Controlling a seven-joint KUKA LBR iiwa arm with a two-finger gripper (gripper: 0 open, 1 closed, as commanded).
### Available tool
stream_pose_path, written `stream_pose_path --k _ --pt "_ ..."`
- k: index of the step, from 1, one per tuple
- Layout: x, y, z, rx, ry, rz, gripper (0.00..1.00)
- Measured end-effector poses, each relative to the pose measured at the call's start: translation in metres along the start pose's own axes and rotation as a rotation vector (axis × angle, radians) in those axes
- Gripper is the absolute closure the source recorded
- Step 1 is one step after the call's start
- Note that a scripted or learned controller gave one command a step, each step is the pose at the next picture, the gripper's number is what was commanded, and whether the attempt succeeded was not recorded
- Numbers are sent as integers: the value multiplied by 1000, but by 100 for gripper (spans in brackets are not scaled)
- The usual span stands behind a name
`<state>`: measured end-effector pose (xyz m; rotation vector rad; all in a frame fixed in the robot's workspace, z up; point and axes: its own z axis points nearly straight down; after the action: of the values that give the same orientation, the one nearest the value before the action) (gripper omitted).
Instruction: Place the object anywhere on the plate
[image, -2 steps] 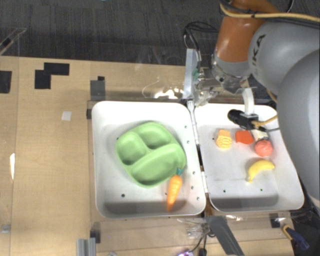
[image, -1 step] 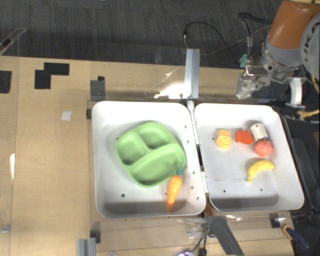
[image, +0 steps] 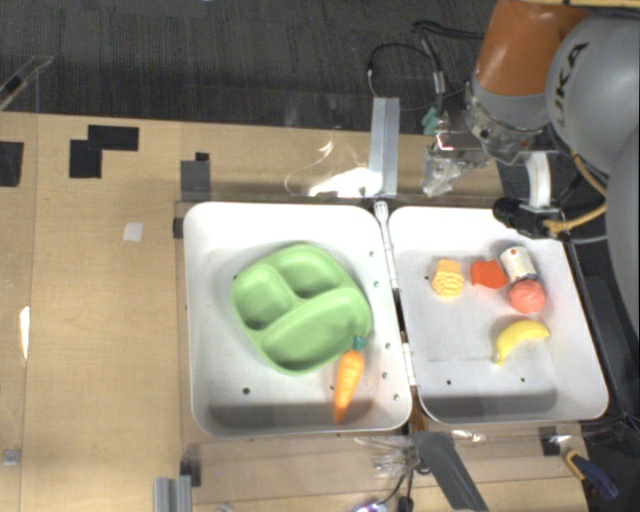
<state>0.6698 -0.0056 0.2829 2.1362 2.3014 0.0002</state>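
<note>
- Camera view, nearest edge: the left shallow white plastic bin (image: 215, 400) holds a small orange toy carrot (image: 347, 381) with a green top, lying on the bin floor near the front right corner. Its leafy end touches or just meets the plate's near rim; the carrot is not on the plate.
- In the middle of that bin sits the green three-compartment plastic plate (image: 298, 305), tilted at an angle to the bin walls, with nothing in its compartments.
- The right shallow white plastic bin (image: 470, 390) holds a yellow toy banana (image: 519, 338) nearest the front.
- Behind the banana lie a round red-pink toy fruit (image: 528, 295), a flat red-orange piece (image: 488, 274) and a small white-and-brown cylinder (image: 517, 262), clustered close together.
- Just left of that cluster rests a yellow toy corn cob (image: 448, 278).
- Farthest back, the gripper (image: 443, 168) hangs above the bench beyond the right bin's far rim; whether it is spread or pressed together cannot be told, and no object shows in it.
</note>
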Motion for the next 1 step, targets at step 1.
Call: stream_pose_path --k 1 --pt "-146 -11 34 -1 -1 103 100"
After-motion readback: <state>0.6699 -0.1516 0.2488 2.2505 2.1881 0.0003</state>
